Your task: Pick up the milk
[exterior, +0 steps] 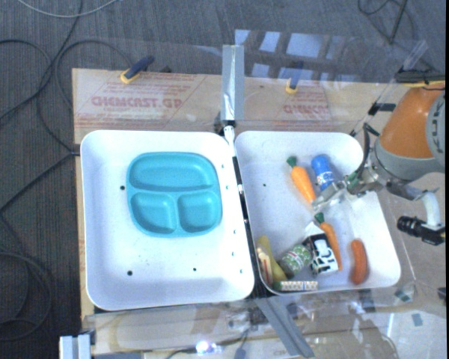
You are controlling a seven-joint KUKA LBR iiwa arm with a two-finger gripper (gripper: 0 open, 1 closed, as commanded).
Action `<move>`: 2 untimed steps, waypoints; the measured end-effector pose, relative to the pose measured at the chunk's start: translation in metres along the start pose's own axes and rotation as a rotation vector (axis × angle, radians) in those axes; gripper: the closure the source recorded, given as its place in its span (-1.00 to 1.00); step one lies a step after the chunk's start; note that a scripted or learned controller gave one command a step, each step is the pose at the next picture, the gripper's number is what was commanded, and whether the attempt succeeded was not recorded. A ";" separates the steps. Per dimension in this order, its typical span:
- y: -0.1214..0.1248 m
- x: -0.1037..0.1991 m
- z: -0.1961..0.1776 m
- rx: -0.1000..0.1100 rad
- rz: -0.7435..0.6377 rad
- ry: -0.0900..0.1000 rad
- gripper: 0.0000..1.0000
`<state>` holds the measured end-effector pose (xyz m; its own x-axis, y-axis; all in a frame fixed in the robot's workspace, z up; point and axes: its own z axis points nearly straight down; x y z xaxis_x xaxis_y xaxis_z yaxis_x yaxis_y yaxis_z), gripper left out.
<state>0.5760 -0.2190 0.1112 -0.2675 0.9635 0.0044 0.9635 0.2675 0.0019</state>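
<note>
The milk [324, 256] is a small black-and-white carton lying near the front of the right bin [269, 155]. A green can [295, 260] touches its left side and a small carrot [330, 238] lies against its upper right. My gripper [335, 193] hangs over the middle of the right bin, farther back than the milk, between a blue bottle [322, 170] and the small carrot. It holds nothing that I can see. The grey arm with its orange band [408, 129] reaches in from the right.
A larger carrot [301, 182] lies left of the blue bottle. A red sausage [358, 261] sits right of the milk, and a yellowish item [266, 261] lies against the bin's left wall. The left bin [97, 223] holds a blue divided tray [174, 193].
</note>
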 end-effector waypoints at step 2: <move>-0.043 0.094 -0.053 0.003 0.275 -0.005 -1.00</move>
<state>0.5094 -0.1397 0.1648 0.0039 1.0000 -0.0004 1.0000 -0.0039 -0.0021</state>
